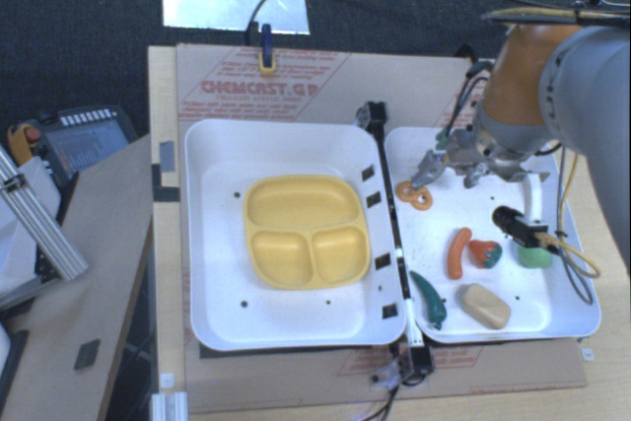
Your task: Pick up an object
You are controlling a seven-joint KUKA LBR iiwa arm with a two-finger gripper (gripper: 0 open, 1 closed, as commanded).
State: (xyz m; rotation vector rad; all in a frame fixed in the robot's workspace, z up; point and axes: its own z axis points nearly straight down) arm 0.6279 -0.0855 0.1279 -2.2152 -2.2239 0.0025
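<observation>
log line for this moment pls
arm: over right bin | gripper: above orange ring, nothing seen held | left bin: yellow tray

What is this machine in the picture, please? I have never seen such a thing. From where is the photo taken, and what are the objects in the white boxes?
It is a grey robot arm with an orange band, reaching in from the right. The one camera looks down at a slant from above the bench. Two shallow white bins sit side by side. The left bin holds a yellow divided plate. The right bin holds toy foods: an orange ring, a sausage, a strawberry, a green pepper and a tan bread piece. The hand hovers close above the ring; I see nothing held in it.
</observation>
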